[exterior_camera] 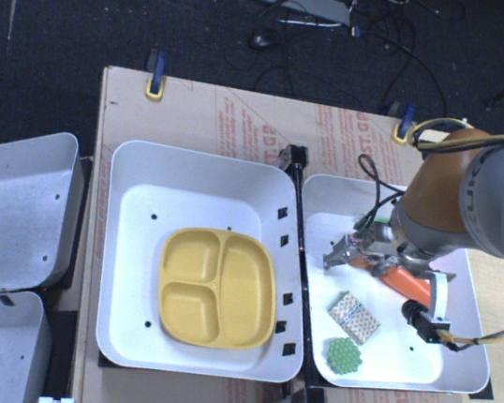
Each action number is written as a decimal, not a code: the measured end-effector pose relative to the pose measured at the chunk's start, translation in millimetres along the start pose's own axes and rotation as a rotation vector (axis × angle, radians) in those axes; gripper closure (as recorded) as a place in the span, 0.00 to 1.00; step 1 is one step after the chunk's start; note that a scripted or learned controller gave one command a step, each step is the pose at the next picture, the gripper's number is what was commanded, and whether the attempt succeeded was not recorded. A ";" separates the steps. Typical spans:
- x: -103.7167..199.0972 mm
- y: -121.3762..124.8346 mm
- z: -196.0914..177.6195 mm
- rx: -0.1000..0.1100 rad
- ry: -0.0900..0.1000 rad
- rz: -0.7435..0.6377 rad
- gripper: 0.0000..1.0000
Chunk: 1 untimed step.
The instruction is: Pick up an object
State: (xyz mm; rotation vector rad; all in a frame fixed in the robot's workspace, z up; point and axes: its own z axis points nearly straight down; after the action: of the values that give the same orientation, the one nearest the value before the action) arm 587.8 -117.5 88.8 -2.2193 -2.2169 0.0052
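Note:
In the right bin (pixel 467 372) lie three things. An orange object (pixel 407 283) sits at the middle right, partly under the wrist. A small patterned grey-and-white packet (pixel 354 316) lies in the middle. A green bumpy ball (pixel 343 355) rests near the front wall. My gripper (pixel 350 251) hangs low over the bin's left middle, just left of the orange object and above the packet. The arm's orange band (pixel 438 192) and grey body cover the bin's back right part.
The left bin (pixel 125 223) holds a yellow divided plate (pixel 217 287). A black divider with clips (pixel 296 269) runs between the bins. Cables trail from the wrist over the right bin's right side. Yellow clamps (pixel 155 88) stand at the bench's back edge.

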 end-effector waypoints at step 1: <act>-0.4 1.7 -13.7 -0.007 -0.002 0.001 1.00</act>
State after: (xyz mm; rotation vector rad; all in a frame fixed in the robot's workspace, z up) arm 589.5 -117.9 102.5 -2.2248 -2.2199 -0.0005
